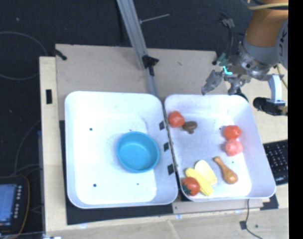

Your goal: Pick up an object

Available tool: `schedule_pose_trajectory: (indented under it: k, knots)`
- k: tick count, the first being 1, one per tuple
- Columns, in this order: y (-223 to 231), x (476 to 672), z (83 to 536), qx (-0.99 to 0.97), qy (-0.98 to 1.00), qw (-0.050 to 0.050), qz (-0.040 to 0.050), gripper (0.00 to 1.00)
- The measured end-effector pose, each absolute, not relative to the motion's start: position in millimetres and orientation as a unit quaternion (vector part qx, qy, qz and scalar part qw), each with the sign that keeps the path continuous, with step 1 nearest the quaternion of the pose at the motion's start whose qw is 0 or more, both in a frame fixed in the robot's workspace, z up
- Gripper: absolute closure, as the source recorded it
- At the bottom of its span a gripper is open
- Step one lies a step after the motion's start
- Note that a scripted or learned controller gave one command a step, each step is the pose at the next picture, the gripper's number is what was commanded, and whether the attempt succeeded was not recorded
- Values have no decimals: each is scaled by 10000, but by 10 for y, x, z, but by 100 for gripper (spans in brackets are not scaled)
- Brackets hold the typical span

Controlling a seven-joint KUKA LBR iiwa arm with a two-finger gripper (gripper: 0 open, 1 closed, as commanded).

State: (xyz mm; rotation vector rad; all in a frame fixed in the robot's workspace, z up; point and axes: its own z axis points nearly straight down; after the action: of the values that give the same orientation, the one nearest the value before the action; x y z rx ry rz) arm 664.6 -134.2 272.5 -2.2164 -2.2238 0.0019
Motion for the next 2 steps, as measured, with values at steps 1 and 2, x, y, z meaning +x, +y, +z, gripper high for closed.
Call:
schedule_pose_trajectory:
  k: [1, 2]
  knots:
    - [-1342, 6654, 2750, -7058, -7084, -8, -8, 0]
    - [-1447, 6600, 2167, -7078, -7064, 8, 30, 0]
